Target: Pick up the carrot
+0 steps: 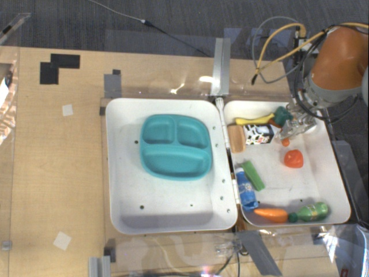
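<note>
your hand (pixel 294 126) sits low in the right white bin's (pixel 323 189) back part; you cannot tell its grip. the long orange carrot (pixel 270 214) lies by the front wall.

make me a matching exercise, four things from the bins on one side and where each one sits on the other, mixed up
Things:
1. carrot
2. teal plate
3. red tomato
4. banana

Places:
A. far edge of the right bin
B. near edge of the right bin, beside a green bottle
C. middle of the left bin
D. right half of the right bin, lying apart from the other things

Pairs: 1-B, 2-C, 3-D, 4-A
</note>
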